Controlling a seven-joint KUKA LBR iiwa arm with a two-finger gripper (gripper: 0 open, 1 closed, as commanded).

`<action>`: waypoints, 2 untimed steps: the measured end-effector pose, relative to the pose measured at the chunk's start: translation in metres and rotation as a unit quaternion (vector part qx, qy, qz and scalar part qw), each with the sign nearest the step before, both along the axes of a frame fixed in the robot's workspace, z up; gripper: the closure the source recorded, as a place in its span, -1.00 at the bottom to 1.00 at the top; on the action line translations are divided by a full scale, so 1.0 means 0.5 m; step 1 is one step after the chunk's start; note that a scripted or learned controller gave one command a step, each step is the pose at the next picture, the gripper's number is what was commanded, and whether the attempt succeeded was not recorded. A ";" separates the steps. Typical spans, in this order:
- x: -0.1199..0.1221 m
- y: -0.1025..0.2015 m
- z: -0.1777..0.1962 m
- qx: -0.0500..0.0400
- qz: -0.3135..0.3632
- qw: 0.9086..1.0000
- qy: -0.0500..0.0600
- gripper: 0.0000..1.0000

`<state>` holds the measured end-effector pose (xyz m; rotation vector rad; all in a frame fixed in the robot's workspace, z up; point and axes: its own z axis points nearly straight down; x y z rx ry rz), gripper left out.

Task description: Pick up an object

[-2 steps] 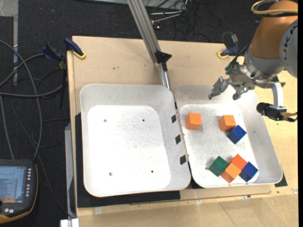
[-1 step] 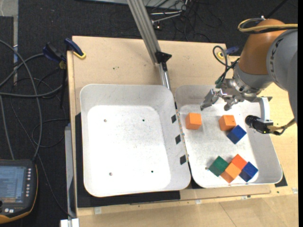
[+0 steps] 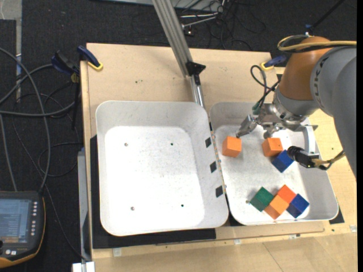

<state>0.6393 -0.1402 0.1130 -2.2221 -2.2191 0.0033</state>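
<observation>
- The arm (image 3: 317, 75) reaches in from the right and hangs over the right bin (image 3: 320, 194), its pincer (image 3: 260, 126) low over the bin's upper part.
- The pincer stands spread, one finger (image 3: 246, 127) slanting toward an orange cube (image 3: 231, 146), the other near a second orange cube (image 3: 272, 146); nothing sits between them.
- A blue cube (image 3: 282, 161) lies just beside the second orange cube.
- Near the bin's front edge a cluster lies touching: a green cube (image 3: 262, 199), an orange block (image 3: 280, 202) and a second blue cube (image 3: 298, 205).
- The left bin (image 3: 113, 118) sits next to it on the desk (image 3: 142, 72).
- I judge this the approach step: no object is picked yet. The next move calls for centring over one cube, likely one of the upper orange ones, dropping, then closing.
- The wrist hides part of the bin's rear, and the right finger's tip is hard to make out against the clutter of cable and bracket.
</observation>
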 end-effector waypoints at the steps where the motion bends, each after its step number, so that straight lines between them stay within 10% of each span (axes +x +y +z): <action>1: 0.002 -0.001 0.026 0.000 0.000 1.000 -0.002 1.00; 2: 0.021 0.009 0.145 -0.001 0.002 1.000 -0.005 1.00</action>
